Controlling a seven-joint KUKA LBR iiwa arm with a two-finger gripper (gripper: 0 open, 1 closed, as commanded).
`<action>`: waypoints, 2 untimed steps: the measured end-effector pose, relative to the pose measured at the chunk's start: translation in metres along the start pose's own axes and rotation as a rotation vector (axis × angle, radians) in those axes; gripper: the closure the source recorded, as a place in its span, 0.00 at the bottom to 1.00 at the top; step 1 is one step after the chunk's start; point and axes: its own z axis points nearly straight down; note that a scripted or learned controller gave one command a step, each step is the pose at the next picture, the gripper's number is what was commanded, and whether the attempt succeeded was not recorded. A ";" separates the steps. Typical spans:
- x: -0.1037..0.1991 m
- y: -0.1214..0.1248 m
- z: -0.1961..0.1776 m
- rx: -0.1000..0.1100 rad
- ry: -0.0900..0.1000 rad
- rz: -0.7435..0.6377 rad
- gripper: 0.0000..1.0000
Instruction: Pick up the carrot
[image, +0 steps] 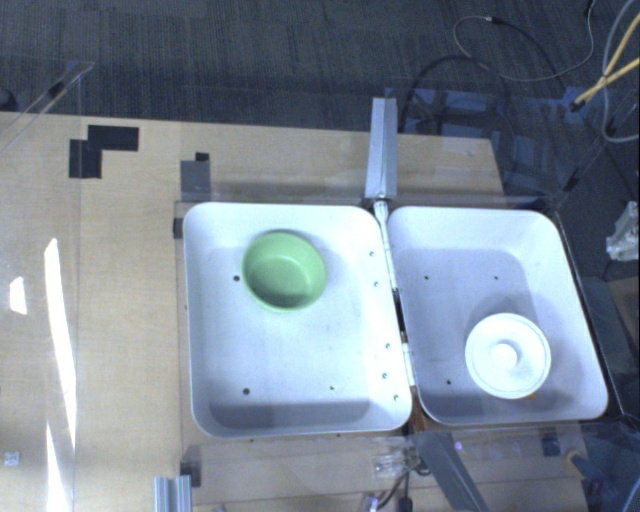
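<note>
1. 2 white bins sit side by side on the tabletop (110, 330): the left bin (300, 400) holds a green bowl (285, 270) in its upper left part, and the right bin (450, 270) holds a white round dish (508, 355) towards its lower right corner
2. No clear carrot lies in the open; a faint orange tinge (527, 397) at the lower edge of the white dish may be it, tucked under or behind the dish, but it is too small to be sure
3. Its long axis cannot be read
4. I cannot tell whether the claw is apart or together
5. Judging by the rig, the arm enters from the frame's right, so the right bin is the nearer one, and the dish would likely block the approach
</note>
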 end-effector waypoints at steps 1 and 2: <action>-0.065 -0.010 0.125 -0.010 -0.001 -0.107 1.00; -0.011 -0.038 -0.025 0.002 0.000 0.064 1.00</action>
